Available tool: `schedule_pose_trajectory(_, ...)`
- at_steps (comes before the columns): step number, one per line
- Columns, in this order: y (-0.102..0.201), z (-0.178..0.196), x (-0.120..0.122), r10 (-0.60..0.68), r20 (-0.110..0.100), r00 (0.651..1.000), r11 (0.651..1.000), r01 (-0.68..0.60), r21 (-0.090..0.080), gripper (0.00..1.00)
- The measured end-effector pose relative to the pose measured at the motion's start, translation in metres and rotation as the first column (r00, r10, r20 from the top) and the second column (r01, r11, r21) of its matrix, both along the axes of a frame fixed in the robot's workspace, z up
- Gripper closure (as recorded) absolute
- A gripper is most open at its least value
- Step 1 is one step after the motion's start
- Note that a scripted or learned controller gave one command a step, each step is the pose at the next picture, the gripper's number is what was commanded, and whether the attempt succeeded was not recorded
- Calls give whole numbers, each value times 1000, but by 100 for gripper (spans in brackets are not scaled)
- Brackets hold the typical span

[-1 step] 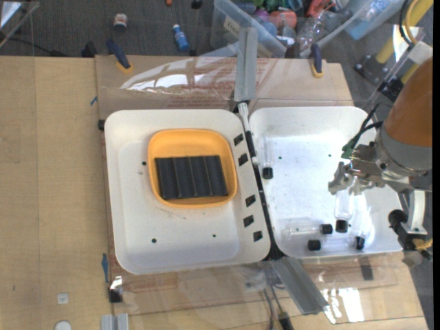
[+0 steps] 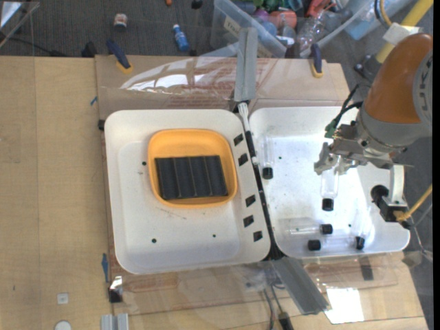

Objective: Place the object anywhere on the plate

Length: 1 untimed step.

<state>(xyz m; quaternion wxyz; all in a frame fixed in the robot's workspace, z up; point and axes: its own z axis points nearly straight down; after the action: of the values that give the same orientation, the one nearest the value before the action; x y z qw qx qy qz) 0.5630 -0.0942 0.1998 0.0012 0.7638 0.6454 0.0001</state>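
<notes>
Grey-and-orange arm's two-finger pincer (image 2: pixel 328 184) hanging over the right shallow white bin (image 2: pixel 289 143); whether released or clenched, impossible to tell; just below it, several small clear plastic pieces with black caps (image 2: pixel 324 230) lying on the bin floor. Well to its left, in the left white bin (image 2: pixel 130 246), a rounded orange plate (image 2: pixel 191 141) carrying a black ribbed rectangular slab (image 2: pixel 191 176).

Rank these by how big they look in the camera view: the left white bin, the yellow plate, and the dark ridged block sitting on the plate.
1. left white bin, largest
2. yellow plate, lying inside that bin
3. dark ridged block, smallest, lying on the plate

All three lie at much the same depth, so the order is safe.
</notes>
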Motion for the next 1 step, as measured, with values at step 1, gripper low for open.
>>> schedule_pose_trajectory(1, 0, 0, 0, 0, 0, 1000, 1000, 0, 0, 0)
